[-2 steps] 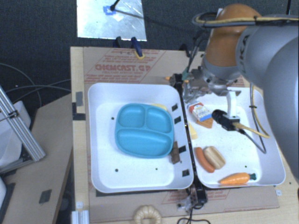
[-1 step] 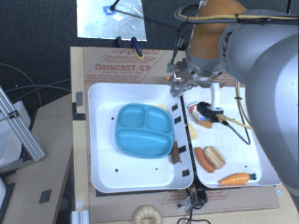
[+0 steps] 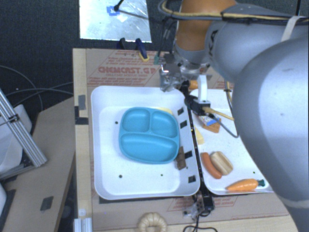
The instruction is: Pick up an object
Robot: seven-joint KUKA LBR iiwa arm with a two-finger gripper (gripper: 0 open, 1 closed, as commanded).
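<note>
A blue divided plate (image 3: pixel 148 134) lies in the middle of the left bin (image 3: pixel 108 178). A small brown piece (image 3: pixel 181 159) rests by that bin's right wall. In the right bin (image 3: pixel 241 190) lie a hot dog (image 3: pixel 217 164), an orange carrot (image 3: pixel 243 184) and a small blue-and-orange block (image 3: pixel 211 124). My gripper (image 3: pixel 167 83) hangs over the far right corner of the left bin, just beyond the plate's far edge. Nothing shows in its grasp.
A pale yellow piece (image 3: pixel 166 111) peeks out behind the plate, and another (image 3: pixel 199 137) lies near the divider between the bins. The grey arm covers much of the right bin. A beige ring (image 3: pixel 153 222) sits on the bench in front.
</note>
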